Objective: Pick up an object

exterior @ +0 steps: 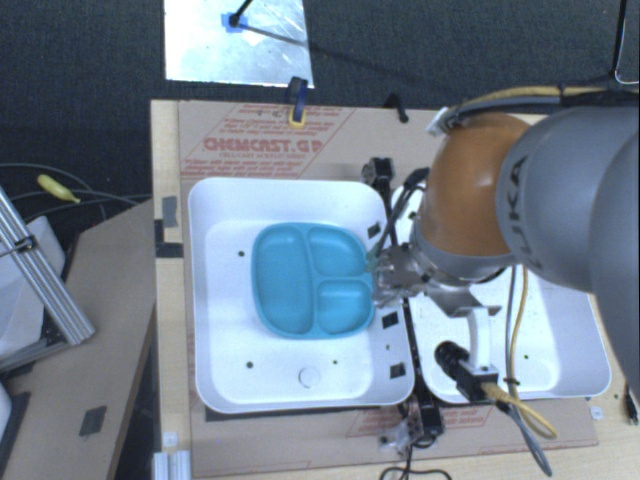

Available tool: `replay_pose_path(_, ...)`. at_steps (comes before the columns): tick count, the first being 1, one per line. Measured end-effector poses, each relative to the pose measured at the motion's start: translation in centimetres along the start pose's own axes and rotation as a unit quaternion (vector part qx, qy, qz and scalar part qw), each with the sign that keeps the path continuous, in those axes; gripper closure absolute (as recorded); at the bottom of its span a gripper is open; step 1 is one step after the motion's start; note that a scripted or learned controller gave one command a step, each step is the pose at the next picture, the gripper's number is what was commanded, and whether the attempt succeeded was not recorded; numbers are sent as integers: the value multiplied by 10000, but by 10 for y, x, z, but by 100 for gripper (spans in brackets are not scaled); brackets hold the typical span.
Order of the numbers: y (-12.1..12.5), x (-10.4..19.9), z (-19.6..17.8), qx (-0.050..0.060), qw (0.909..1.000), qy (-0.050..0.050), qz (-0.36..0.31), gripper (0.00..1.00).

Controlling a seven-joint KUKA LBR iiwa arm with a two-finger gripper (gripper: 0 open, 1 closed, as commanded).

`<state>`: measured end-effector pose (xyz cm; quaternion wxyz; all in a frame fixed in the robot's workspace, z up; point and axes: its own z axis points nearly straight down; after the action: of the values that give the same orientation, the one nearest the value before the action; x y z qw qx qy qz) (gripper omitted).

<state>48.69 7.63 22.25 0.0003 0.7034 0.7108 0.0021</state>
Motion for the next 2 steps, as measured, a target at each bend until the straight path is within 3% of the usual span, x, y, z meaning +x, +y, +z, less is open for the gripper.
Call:
replay_pose_path(1,12,34,41,30,10000,-7,19,100)
replay_pose_path(2,25,-2,-51,-41,10000,-11,58,100)
